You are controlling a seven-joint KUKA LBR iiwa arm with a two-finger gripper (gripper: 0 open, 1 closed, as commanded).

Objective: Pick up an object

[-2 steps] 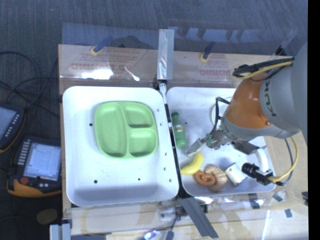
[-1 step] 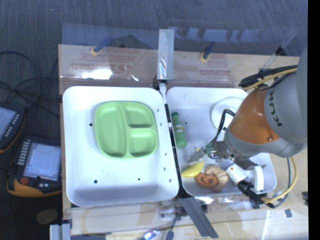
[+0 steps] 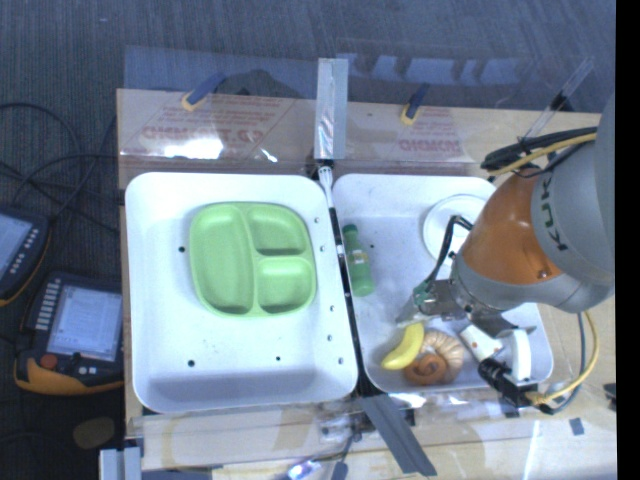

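While the left bin (image 3: pixel 160 368) just has a green divided plate (image 3: pixel 252 258) sitting in its middle, the right bin (image 3: pixel 385 203) is where the clutter is: a green bottle (image 3: pixel 357 260) lying along its left wall, a yellow banana (image 3: pixel 405 348) touching a brown swirly pastry (image 3: pixel 436 358) near the front, and a white plate (image 3: pixel 445 220) toward the back, partly under the arm. The gripper (image 3: pixel 432 298) hangs just above the banana, but honestly can't tell how the claw is set from here.
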